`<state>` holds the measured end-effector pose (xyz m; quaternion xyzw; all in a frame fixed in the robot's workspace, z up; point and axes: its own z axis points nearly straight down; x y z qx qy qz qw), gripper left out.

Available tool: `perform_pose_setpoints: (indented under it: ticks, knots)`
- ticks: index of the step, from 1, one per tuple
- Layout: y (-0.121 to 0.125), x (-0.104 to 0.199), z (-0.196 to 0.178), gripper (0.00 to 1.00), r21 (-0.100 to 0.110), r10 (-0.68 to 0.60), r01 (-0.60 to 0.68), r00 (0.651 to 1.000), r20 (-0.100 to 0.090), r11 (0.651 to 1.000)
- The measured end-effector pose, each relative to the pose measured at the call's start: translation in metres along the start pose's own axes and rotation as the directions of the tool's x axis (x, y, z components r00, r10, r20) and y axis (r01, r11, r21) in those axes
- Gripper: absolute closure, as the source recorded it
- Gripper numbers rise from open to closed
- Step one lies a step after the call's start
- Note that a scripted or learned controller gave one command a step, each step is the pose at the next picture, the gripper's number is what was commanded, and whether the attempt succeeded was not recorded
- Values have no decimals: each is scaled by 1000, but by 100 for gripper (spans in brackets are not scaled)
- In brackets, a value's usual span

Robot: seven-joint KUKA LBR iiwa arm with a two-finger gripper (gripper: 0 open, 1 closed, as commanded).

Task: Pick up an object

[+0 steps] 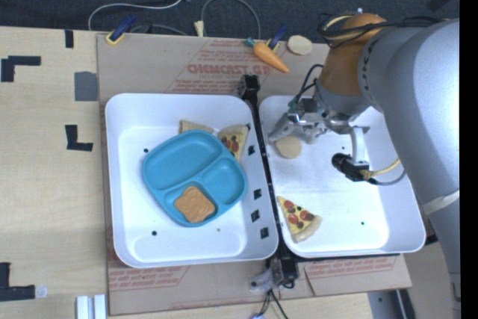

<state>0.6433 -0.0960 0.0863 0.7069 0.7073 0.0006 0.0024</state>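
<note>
My gripper [293, 129] hangs over the far left part of the right bin [373, 235], below the orange band of the arm. Just beneath its tip lies a small round beige piece [288, 149] on the bin floor; whether they touch I cannot tell. A toy pizza slice [299, 218] lies nearer the front of the same bin, well apart from the gripper. Nothing shows as held.
The left bin [127, 160] holds a blue divided plate [168, 164] with a toast piece [196, 204] in it, and a pizza slice [234, 138] behind it. A toy carrot [270, 57] and a beige round piece [300, 45] lie beyond the bins. A black cable plug [349, 166] hangs by the wrist.
</note>
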Motion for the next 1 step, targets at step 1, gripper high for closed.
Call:
perform_pose_setpoints:
  ticks: [1]
  knots:
    - [1,0,-10,100,1,0,0,1000,0,1000]
